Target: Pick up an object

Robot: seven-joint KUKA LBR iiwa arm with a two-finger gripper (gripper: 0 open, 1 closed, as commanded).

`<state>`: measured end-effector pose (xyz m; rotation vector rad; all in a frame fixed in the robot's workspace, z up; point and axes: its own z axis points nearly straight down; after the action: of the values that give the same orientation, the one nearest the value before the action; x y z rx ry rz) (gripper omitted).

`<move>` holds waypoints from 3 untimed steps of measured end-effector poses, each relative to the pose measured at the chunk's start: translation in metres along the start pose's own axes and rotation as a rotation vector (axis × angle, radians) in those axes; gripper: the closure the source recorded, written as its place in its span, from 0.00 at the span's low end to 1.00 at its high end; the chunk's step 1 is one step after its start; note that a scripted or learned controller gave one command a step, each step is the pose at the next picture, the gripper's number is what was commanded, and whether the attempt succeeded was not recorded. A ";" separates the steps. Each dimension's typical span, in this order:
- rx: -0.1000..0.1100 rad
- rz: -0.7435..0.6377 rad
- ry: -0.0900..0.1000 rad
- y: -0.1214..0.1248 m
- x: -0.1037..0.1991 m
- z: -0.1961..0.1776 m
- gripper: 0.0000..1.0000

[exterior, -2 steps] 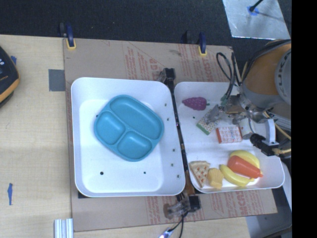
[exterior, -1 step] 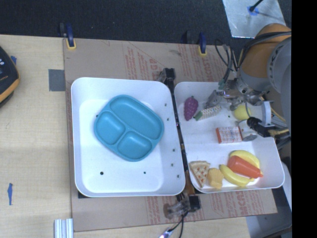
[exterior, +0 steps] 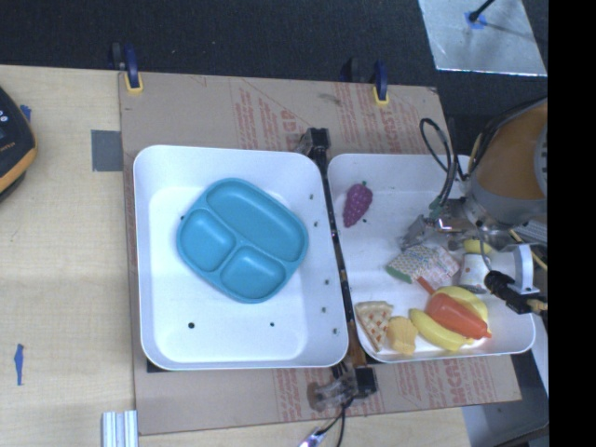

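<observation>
Lying along the near edge of the right bin (exterior: 372, 170) are a waffle piece (exterior: 373, 321), a banana (exterior: 438, 331) and an orange-red pepper (exterior: 457, 314). Purple grapes (exterior: 357, 203) are resting well apart, at its far left. The end effector (exterior: 430, 229) is hovering over a checkered packet (exterior: 421, 265); I cannot tell its state. A blue divided plate (exterior: 242, 238) is sitting in the left bin (exterior: 158, 333).

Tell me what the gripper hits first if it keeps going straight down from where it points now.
Probably the flat green-and-white speckled toy lying just below the gripper in the right white bin. Depth is hard to judge from this slanted view, so it might meet the bin floor beside it.
</observation>
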<state>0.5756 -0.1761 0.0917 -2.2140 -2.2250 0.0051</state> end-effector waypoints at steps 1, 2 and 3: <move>-0.002 0.001 0.000 0.041 -0.012 -0.001 0.00; -0.004 0.002 -0.001 0.043 -0.028 -0.001 0.00; -0.001 0.001 0.000 0.016 -0.036 0.000 0.00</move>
<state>0.5913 -0.2118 0.0919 -2.2155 -2.2246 0.0045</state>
